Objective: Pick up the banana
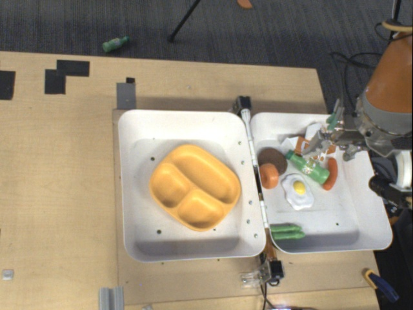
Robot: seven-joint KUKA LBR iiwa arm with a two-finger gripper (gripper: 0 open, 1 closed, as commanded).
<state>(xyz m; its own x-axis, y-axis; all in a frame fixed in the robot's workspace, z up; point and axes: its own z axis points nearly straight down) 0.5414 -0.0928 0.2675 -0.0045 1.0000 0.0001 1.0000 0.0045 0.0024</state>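
- Arm (387,102): mine, entering from the right of the view. The orange band sits high at the right edge, with the grey wrist below it, bent down and leftward over the right bin.
- Claw (318,148): hanging over the upper middle of the right bin (377,232), above the green bottle's upper end. From this slant I cannot tell whether it is spread or pressed together, or whether it touches anything.
- Banana: I cannot tell where it lies; nothing in either bin reads clearly as one.
- Green bottle (308,166): lying tilted in the right bin, just beneath my claw.
- Red piece (331,174): long, just right of the green bottle and touching it or nearly so.
- Fried egg (299,193): flat on the bin floor, below the bottle.
- Brown round item (272,157) and orange round item (269,177): one above the other, against the right bin's left wall.
- Green pod (286,232): lying along the right bin's lower edge, well apart from my claw.
- White crumpled item (292,137): left of my claw, near the brown item.
- Left bin (129,173): holds a yellow divided dish (195,186), set askew in the middle.
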